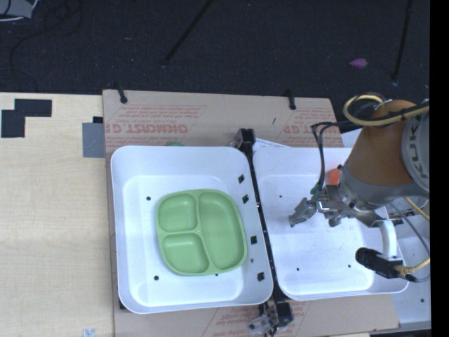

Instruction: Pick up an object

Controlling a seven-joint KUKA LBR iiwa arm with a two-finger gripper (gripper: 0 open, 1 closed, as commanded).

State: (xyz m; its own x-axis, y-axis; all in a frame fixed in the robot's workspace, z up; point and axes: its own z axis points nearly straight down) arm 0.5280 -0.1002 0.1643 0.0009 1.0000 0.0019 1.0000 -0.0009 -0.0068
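claw (300,216) hangs over the right bin (309,272), can't tell its state; should swing left to the green divided plate (201,232).

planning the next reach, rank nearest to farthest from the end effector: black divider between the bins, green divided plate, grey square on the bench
1. Black divider, just left of the end effector.
2. Green divided plate, in the left bin.
3. Grey square, on the bench at far upper left.
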